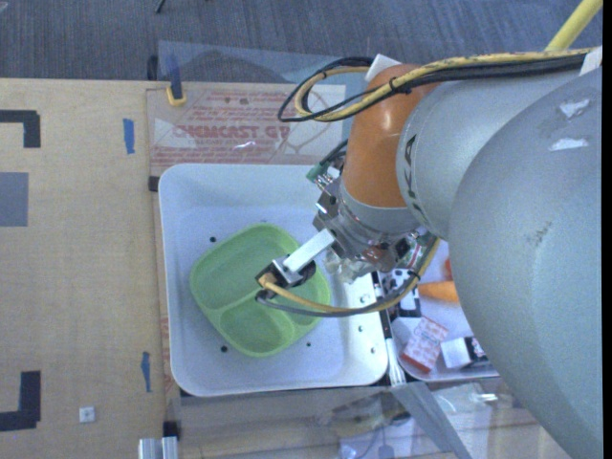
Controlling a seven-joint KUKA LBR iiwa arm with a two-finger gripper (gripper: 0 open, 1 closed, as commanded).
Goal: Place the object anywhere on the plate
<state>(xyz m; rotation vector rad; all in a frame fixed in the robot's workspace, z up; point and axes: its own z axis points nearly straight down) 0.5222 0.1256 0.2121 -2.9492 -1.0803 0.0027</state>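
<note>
Over a white bin (191, 218) on the counter (76, 256), the hand (356, 262) hangs at the edge of the green plate (229, 280), its grip impossible to tell beneath the arm (516, 208). Placing looks undone: an orange piece (445, 292) and a red-and-white packet (426, 342) lie in the neighbouring bin (449, 373), largely hidden.

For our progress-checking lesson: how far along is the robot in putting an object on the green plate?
Done: nothing; no object shows on the green plate in the left bin. In hand: the arm hangs over the plate's right edge; any load is hidden. To do: an orange item and a red-and-white packet lie in the right bin.
</note>
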